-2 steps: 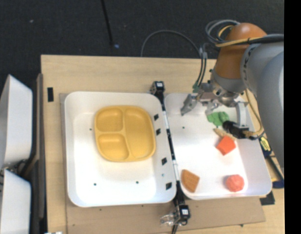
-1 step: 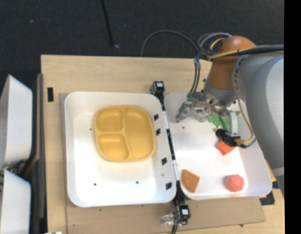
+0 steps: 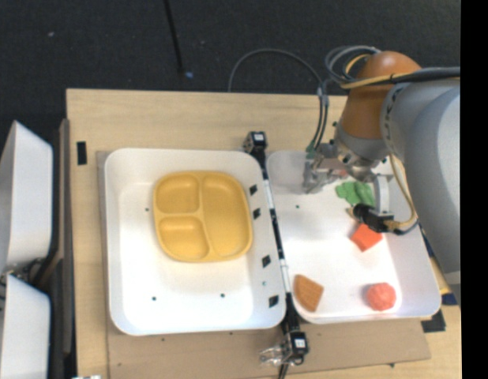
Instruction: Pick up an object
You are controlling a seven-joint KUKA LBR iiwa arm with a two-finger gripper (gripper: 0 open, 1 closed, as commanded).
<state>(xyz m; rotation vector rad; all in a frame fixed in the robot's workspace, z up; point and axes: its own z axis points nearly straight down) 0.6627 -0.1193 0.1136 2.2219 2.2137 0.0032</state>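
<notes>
The left bin point(image 3: 125, 290) holds a yellow plastic tray point(image 3: 202, 215) with three compartments, lying nearer its far edge. The right bin point(image 3: 331, 310) holds a tan wedge point(image 3: 309, 292) at its near left corner, a green piece point(image 3: 353, 191) toward the far edge, an orange block point(image 3: 367, 238) just beyond it, and a pink, rough ball point(image 3: 380, 296) near the near right corner. The gripper point(image 3: 317, 174) hangs over the far left corner; whether it is spread cannot be told.

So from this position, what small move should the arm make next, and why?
Probably a short shift toward the green crumpled object, then down. The gripper sits at the far end of the right white bin over bare floor, and that green piece lies closest. The orange block, tan wedge and pink ball lie farther off.
</notes>
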